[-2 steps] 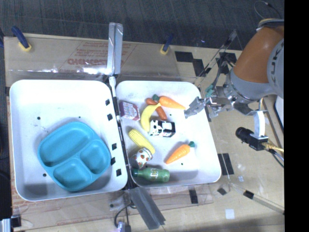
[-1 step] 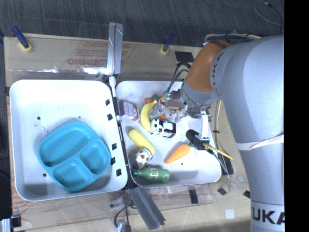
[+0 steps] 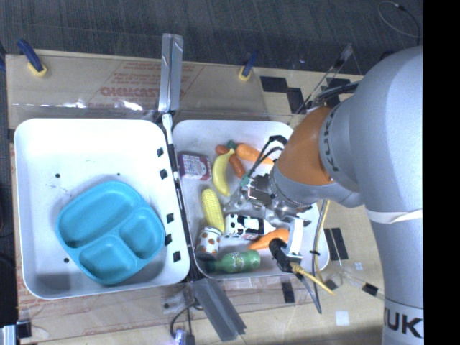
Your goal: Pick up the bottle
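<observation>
Left bin (image 3: 29, 192): fills the left half of the frame, white and shallow.
Tray (image 3: 109, 230): blue, three compartments, lying in the lower middle of the left bin, tilted a little.
Divider (image 3: 171, 77): a grey bar runs up from between the two bins toward the top of the frame.
Right bin (image 3: 188, 131): centre of the frame, crowded with toy food.
Packet (image 3: 194, 165): dark red, upper left of the right bin, just beside the bin wall.
Corn (image 3: 211, 208): yellow cob, below the packet, running up and down.
Banana (image 3: 220, 172): yellow, right of the packet, curved.
Carrot (image 3: 246, 152): orange, at the top of the pile, next to a green and red piece.
Ball (image 3: 208, 241): small, brown and white, at the bin's lower left corner.
Bottle (image 3: 238, 261): green, on its side along the bin's bottom edge, just right of the ball, lying free.
Cow toy (image 3: 243, 226): black and white, just above the bottle.
Gripper (image 3: 259, 203): down in the middle of the right bin, above and slightly right of the bottle, over the cow toy, apart from the bottle; whether its jaws are parted or closed, I cannot tell.
Arm (image 3: 374, 135): grey with an orange band, filling the right of the frame.
</observation>
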Controlling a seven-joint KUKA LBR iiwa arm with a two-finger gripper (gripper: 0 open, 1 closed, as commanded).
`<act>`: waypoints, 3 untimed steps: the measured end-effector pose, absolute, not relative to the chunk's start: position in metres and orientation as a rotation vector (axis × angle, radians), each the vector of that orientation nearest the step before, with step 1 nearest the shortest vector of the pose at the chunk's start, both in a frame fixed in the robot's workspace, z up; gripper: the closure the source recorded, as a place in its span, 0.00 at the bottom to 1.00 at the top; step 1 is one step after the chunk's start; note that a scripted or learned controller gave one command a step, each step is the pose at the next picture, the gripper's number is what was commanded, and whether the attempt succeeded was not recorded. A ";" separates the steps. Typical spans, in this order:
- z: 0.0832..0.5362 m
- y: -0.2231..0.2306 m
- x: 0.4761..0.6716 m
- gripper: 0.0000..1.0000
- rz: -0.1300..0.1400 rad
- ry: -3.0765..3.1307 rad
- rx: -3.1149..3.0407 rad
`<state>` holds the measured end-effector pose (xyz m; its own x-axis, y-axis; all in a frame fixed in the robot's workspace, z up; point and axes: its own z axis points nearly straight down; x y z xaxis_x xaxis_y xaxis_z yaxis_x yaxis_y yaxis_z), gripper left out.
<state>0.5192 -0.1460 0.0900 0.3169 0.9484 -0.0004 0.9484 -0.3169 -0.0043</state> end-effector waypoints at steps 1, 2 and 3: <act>0.091 -0.170 0.527 0.00 0.002 -1.929 -2.479; 0.089 -0.102 0.510 0.00 0.006 -1.683 -2.648; 0.090 -0.129 0.576 0.00 0.005 -1.408 -2.804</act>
<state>0.5755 -0.1289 0.0896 0.5974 0.8019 -0.0015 0.8019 -0.5974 -0.0048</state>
